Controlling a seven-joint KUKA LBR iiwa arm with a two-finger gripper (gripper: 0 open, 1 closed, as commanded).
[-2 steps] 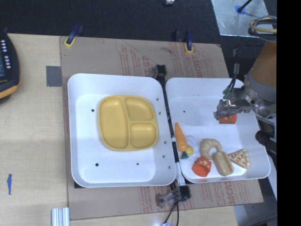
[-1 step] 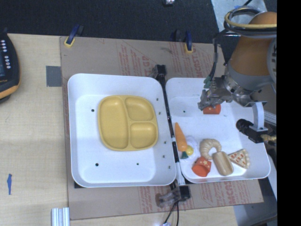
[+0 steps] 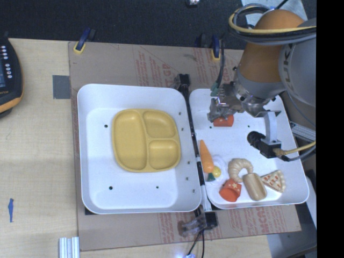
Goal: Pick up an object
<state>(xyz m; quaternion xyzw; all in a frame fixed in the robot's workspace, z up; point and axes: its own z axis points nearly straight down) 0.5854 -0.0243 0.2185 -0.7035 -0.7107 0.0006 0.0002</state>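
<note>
We see the gripper (image 3: 220, 110) low in the right bin (image 3: 244, 198), red toy piece (image 3: 223, 121) just beneath it, finger spread unclear, carrot (image 3: 205, 153) nearby below.

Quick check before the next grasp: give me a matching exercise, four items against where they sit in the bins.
Items:
1. yellow divided plate
2. toy carrot
3. pizza slice
4. red piece

Places:
A. right bin, near corner by the arm's side
B. right bin, directly under the gripper
C. middle of the left bin
D. right bin, along the edge next to the left bin

Pairs: 1-C, 2-D, 3-A, 4-B
</note>
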